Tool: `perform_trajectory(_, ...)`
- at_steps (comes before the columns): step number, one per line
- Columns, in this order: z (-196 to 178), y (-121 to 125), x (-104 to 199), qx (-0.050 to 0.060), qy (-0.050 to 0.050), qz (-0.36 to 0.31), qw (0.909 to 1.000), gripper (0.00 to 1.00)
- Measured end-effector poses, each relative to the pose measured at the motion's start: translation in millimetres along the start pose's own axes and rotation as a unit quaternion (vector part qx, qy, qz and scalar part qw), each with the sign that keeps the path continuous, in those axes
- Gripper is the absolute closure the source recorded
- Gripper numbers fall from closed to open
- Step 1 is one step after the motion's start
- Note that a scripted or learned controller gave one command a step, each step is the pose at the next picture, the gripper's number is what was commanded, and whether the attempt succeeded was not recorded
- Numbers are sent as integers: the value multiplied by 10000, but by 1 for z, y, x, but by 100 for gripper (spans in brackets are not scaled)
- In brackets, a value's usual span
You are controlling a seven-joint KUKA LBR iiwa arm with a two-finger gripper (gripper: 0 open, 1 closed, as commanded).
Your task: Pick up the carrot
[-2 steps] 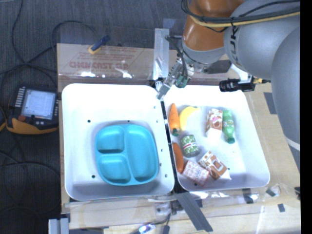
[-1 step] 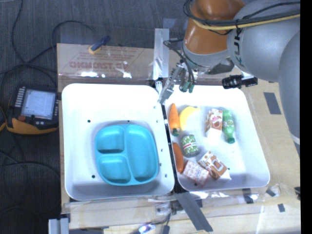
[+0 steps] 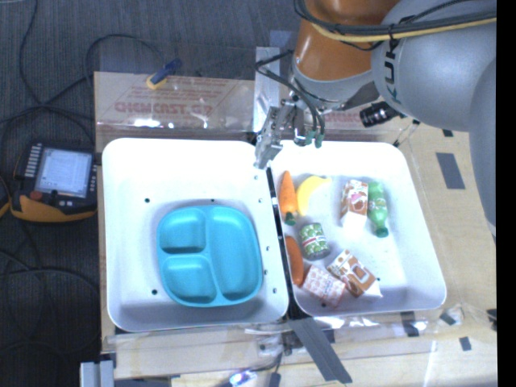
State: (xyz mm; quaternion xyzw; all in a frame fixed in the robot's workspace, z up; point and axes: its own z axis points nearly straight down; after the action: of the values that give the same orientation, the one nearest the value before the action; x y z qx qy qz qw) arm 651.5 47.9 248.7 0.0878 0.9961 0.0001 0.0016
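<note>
Carrot lies upright along the right bin's left wall, touching the banana. Gripper hovers above the rim — finger state cannot be told. Descend centred on its length — clear of wall.

Bins: glossy white plastic. Blue tray: smooth matt plastic. Carrot: shiny plastic, at tray's 2 o'clock.
</note>
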Motion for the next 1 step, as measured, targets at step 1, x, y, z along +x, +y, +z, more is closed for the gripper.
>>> perform_trajectory(1,36,6,33,6,11,-300,9995,100)
